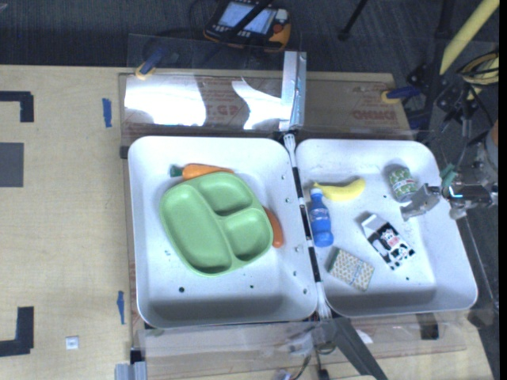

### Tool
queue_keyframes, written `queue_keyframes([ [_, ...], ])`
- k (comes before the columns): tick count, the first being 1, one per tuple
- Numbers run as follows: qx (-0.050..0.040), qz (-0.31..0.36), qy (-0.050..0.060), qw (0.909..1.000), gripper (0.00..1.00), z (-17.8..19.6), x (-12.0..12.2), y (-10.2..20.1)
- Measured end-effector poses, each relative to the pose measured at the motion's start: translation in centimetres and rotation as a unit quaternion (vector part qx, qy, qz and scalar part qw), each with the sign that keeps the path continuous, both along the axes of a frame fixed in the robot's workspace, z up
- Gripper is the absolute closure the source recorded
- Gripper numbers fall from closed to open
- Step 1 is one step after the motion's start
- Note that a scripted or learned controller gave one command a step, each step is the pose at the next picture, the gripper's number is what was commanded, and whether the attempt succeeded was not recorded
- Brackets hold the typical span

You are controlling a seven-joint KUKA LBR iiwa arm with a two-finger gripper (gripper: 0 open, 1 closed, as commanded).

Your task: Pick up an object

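Note:
The right bin [455, 279] holds a yellow banana [342, 189], a blue bottle [320, 219] lying against the divider, a small green-labelled can [402, 181], a black-and-white box [389, 241] and a patterned square pouch [351, 268]. My gripper [420, 201] reaches in from the right edge, just below and right of the can and above the box. Nothing shows in its grasp. The left bin [150, 165] carries a green divided plate [217, 222] with an orange carrot-like piece [207, 169] poking out behind it.
A clear plastic panel [214, 93] and a metal upright [293, 89] stand behind the bins. A handheld controller [247, 22] lies on the floor beyond. Cables and stands crowd the right side near the arm [475, 192].

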State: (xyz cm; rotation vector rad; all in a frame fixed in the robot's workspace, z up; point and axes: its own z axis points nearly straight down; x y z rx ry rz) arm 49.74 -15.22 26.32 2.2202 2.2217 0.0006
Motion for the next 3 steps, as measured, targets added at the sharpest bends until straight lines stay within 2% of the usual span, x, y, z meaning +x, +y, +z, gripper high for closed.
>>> queue_keyframes([
  [1,0.0004,0.016,0.001,0.9999,0.0,-15.4,0.4,-1.0],
  [2,0.0001,0.014,0.0,0.9999,1.0,-14.5,0.4,-1.1],
  [3,0.0001,-0.013,0.001,0.9999,1.0,-1.5,4.9,9.3],
])
